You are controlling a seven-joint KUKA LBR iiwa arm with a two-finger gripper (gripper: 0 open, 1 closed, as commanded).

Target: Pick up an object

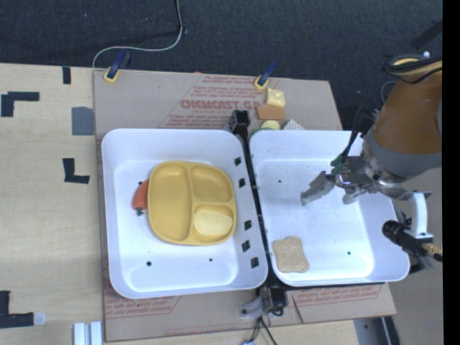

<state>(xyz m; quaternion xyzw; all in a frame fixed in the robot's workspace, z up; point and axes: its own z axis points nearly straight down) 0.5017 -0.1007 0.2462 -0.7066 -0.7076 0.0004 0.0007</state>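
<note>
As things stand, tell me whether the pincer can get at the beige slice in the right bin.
Probably yes. The pincer hangs over the right bin, and the beige slice lies flat near its front-left corner with bare floor around it.

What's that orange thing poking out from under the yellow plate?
An orange-red object sticks out at the left edge of the yellow divided plate in the left bin. The plate covers most of it, so I can't identify it.
</note>
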